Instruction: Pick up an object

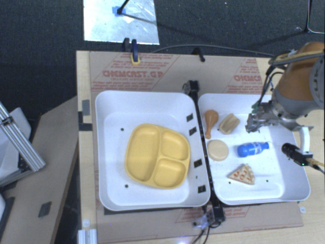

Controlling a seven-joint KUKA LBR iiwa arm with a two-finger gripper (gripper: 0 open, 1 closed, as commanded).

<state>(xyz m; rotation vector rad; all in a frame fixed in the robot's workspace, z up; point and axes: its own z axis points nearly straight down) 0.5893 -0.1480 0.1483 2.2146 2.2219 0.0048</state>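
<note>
The right bin (292, 187) holds several small things: a tan drumstick (210, 120), a beige bread piece (229, 123), a round cream disc (218, 150), a blue bottle (252, 149) lying on its side, and a pizza slice (242, 175). My gripper (254, 122) hangs over the bin's upper right part, just right of the bread piece and above the blue bottle. Nothing shows between its fingers.
The left bin (109, 136) bears a yellow divided tray (157, 155). A black divider with clips (199, 136) runs between the two bins. Cardboard lies under the bins, and a metal plate (121, 14) sits at the back.
</note>
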